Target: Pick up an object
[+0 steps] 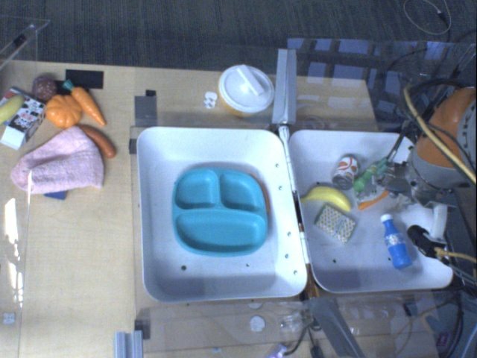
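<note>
A: OK, camera view. We see 2 bins: the left bin [149, 222] has a blue divided tray [220, 209] in the middle. The right bin [358, 278] holds the loose stuff.

B: What do we have there?

A: Banana [329, 195] by the divider, a small can [346, 169] behind it, a mesh sponge [335, 223] just in front of the banana, a blue bottle [396, 242] lying toward the right wall, and an orange-and-green item [370, 186] near the can.

B: Gripper?

A: The gripper [387, 177] sits low over the right bin's far right, tip beside the orange-and-green item. We can't tell how far open it is or whether it has anything.

B: Bench?

A: White bowl [246, 89] behind the bins, pink cloth [59, 162] and toy vegetables [78, 110] far left.
</note>
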`<state>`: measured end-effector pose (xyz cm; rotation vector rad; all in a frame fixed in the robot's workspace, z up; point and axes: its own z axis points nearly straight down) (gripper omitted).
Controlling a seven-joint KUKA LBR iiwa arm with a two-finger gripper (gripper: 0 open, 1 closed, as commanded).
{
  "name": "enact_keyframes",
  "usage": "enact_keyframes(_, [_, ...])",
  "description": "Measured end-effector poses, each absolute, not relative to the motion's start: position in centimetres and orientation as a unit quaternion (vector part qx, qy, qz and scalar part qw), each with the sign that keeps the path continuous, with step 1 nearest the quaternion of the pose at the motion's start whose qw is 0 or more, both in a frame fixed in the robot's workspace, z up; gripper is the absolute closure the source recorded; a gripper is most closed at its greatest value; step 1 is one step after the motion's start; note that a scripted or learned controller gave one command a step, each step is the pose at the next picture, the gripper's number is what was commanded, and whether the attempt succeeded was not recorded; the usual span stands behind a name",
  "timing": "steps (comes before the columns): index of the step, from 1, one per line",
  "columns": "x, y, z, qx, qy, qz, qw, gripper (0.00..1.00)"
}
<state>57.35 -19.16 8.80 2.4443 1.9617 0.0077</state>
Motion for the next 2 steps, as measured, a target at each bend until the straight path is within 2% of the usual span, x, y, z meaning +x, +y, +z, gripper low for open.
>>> enact_keyframes(1, [57.6,-19.2,10.1,0.779,0.626,0.0043,0.006,1.00])
enact_keyframes(2, [58.7,-16.9,18.0,0.756,0.655,0.0015,0.002,1.00])
